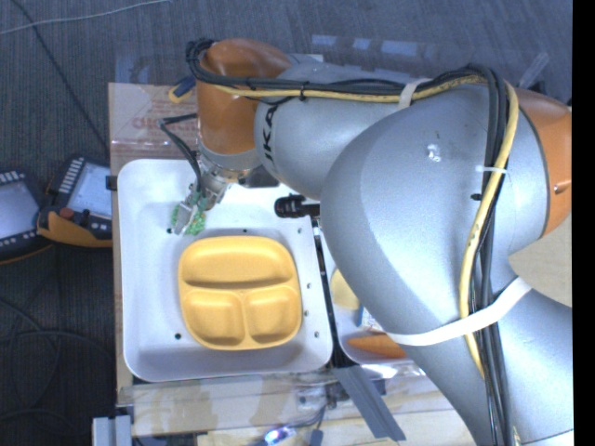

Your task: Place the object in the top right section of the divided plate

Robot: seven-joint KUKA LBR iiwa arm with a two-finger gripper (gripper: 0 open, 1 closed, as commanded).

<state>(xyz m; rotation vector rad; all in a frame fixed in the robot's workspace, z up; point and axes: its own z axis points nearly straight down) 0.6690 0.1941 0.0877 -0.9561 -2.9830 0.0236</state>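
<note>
Camera view, for you: gripper (193, 214) hung over the left bin (139, 342) just above the yellow plate (240, 291), a small green object (187, 216) seemingly pinched in narrow fingers, all plate sections bare, so placing remained undone.

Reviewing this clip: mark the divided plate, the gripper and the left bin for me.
divided plate (240, 291), camera view, on the ridge where its three sections meet.
gripper (189, 217), camera view, at the green-tinted tips just above the plate's upper left edge.
left bin (149, 342), camera view, on its bare white floor left of the plate.
</note>
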